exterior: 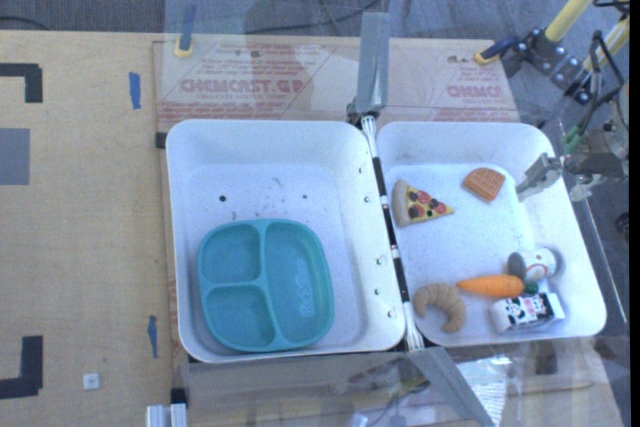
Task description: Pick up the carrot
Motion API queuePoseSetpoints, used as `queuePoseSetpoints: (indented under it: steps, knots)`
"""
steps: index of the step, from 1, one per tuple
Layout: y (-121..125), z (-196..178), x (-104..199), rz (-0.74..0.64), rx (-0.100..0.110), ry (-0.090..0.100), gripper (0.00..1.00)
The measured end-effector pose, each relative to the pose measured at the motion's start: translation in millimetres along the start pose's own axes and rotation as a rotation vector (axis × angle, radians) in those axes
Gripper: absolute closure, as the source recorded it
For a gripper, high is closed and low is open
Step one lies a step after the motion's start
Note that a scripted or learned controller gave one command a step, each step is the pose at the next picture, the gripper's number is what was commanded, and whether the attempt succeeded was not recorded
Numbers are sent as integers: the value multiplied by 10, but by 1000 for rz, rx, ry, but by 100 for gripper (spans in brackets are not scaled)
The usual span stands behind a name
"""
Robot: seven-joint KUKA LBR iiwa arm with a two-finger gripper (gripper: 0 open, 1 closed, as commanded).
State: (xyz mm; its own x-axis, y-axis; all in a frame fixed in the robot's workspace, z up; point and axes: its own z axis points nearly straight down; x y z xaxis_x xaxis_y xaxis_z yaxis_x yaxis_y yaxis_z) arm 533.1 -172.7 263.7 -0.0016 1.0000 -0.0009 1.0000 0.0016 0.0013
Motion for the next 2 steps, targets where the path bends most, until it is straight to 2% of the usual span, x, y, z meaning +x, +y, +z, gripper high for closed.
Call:
queuePoseSetpoints:
  steps: [1, 2]
  knots:
    - [-392, 1609, 195, 165, -1, 1, 0]
    - [-512, 1743, 512, -59, -11, -5, 0]
